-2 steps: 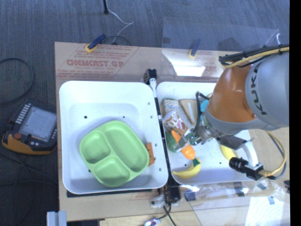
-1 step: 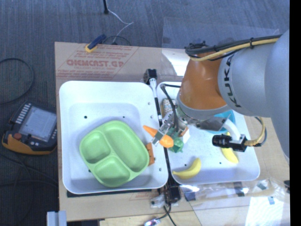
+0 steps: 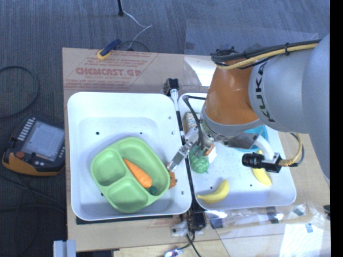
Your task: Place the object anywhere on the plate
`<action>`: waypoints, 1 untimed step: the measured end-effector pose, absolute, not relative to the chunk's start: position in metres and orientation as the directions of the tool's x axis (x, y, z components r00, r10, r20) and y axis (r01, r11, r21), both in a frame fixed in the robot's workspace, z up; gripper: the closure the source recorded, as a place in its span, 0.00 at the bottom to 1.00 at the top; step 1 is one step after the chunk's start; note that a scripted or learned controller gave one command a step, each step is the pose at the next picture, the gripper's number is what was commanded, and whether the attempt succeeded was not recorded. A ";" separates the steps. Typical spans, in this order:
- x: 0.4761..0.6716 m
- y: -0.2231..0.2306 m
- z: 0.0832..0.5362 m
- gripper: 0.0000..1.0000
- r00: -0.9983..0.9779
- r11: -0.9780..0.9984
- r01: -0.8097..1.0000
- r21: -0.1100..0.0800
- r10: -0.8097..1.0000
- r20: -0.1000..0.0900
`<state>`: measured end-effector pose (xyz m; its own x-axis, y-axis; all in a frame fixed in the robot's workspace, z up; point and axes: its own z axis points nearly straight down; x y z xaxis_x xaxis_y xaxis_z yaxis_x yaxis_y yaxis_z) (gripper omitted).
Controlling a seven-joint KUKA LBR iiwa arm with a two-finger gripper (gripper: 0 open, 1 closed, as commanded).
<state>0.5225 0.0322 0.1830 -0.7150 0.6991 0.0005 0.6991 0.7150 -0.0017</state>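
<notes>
Carrot [image 3: 138, 174] lay on the green plate [image 3: 110, 167], slanted across the ridge between its compartments, its leafy end toward the plate's near right rim. The plate sat in the left bin [image 3: 86, 122], toward that bin's near side. A small orange piece [image 3: 172, 181] rested just beside the plate's right rim, near the divider between the bins.

The arm [image 3: 252, 95] reached over the right bin [image 3: 281, 194], its orange band above the wrist. The jaws [image 3: 199, 150] hung low near the divider, just above a green, bumpy object [image 3: 200, 164] in the right bin; whether they were spread, pressed together or pinching that object could not be told.

A banana [image 3: 215, 192] lay near the right bin's near edge, and another yellow fruit [image 3: 261, 174] lay farther right, partly behind a black fitting [image 3: 260, 161]. On the floor left of the surface sat a pendant [image 3: 37, 146] with a screen.
</notes>
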 end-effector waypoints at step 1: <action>0.523 0.032 0.192 1.00 -0.715 0.715 0.699 -0.002 0.699 0.000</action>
